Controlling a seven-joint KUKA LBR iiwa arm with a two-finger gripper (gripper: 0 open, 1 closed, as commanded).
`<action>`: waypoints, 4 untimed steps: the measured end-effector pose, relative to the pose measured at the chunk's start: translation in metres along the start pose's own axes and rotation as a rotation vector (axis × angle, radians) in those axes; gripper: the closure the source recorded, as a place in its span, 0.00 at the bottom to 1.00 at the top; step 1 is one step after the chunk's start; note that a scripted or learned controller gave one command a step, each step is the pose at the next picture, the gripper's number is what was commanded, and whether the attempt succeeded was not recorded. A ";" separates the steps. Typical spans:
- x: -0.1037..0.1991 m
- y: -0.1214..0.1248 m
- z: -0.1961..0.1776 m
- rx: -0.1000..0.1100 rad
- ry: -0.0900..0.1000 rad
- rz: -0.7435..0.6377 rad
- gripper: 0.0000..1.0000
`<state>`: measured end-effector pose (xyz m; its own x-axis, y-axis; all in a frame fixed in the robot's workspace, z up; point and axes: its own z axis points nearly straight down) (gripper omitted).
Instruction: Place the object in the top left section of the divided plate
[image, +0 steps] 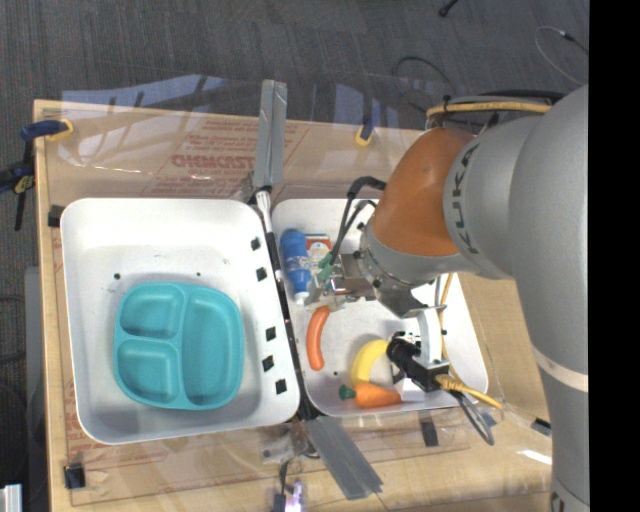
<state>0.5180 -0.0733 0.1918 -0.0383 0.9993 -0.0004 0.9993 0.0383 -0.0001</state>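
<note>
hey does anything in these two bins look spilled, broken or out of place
Nothing stands out. The teal divided plate sits flat in the left bin, holding nothing. The hot dog, banana, carrot and blue bottle lie loose in the right bin, none spilled.

So the grey arm (530, 190) comes in from the right, orange band (425, 195) sitting just above the wrist, bent down over the right bin's far-left part. The gripper (335, 280) hangs low near that bin's left wall, pointing roughly left.
</note>
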 end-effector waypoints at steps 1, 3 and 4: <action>0.069 0.053 0.001 0.004 0.000 0.003 1.00; 0.173 0.029 -0.003 0.005 0.000 -0.128 1.00; 0.206 -0.019 -0.011 0.004 -0.001 -0.117 1.00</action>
<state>0.4908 0.1316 0.2027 -0.1549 0.9879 -0.0006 0.9879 0.1549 -0.0046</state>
